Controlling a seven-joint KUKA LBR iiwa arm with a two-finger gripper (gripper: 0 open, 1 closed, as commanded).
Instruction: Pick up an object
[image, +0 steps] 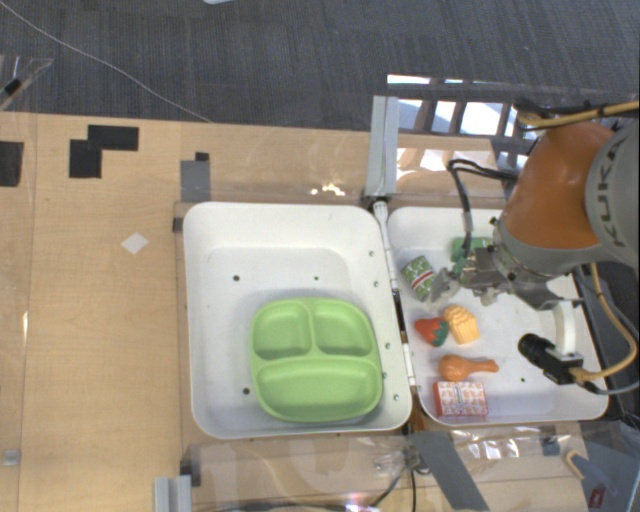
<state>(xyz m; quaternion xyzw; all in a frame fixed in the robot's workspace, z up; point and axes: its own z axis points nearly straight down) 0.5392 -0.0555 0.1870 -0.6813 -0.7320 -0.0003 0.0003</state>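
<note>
The gripper (478, 272) is hanging low in the right bin (520, 400); finger state cannot be told, wrist bulk is covering it. Just left of it a small green-labelled can (420, 275) is lying tilted. Below-left, a ridged yellow corn piece (461, 323) is touching a glossy red strawberry (431, 331). Further below, an orange drumstick (465, 367) and a flat printed box (461, 399) are resting. Far left, a smooth green three-compartment plate (316, 358) is sitting in the left bin (280, 235).
</note>
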